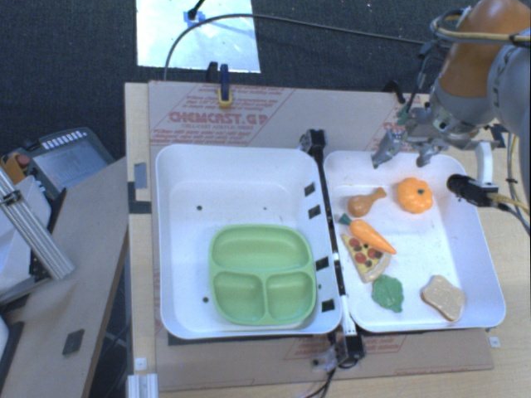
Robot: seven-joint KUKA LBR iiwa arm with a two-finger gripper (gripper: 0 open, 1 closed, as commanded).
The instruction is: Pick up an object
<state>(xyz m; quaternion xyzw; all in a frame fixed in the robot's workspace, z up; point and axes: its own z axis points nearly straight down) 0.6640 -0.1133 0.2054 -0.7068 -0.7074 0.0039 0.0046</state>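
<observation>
My gripper (pixel 402 153) hangs over the far part of the right bin (pixel 473 259), its two fingers spread apart and open with nothing between them. Just below and to the right of it lies an orange pumpkin (pixel 414 196). A chicken drumstick (pixel 366 201) lies left of the pumpkin. Nearer the front are a carrot (pixel 370 236), a pizza slice (pixel 367 259), a green leafy piece (pixel 387 293) and a slice of bread (pixel 442 297).
The left bin (pixel 178 222) holds a green divided plate (pixel 262 274). A black divider (pixel 325 222) runs between the bins. A grey device (pixel 62 162) and metal rail (pixel 33 230) sit at the left. Cables and a black fitting (pixel 469 187) hang at the right rim.
</observation>
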